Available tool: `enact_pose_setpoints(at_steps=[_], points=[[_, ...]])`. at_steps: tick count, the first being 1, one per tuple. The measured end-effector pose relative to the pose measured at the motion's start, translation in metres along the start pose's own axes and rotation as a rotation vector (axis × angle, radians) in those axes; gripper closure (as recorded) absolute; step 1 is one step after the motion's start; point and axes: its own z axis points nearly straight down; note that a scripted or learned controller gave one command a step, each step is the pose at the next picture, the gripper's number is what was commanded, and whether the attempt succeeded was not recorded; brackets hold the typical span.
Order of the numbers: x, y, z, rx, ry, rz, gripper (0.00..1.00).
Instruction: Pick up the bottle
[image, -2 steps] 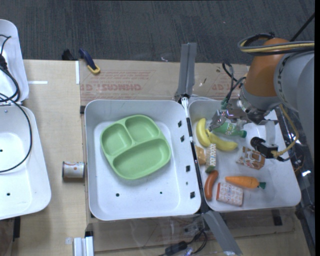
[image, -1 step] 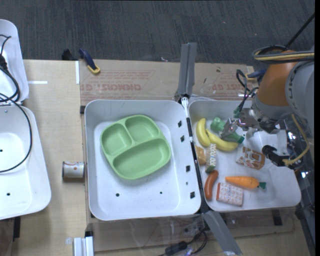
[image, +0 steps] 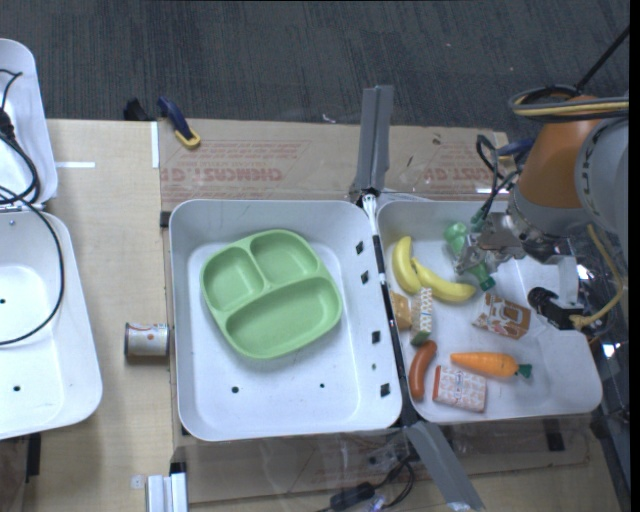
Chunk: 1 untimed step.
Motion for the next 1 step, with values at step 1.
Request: enact_pose_setpoints(at_steps=[1], points=[[0.0484,0.0065,-0.1021,-0.001,0.0,0.099,1.0]])
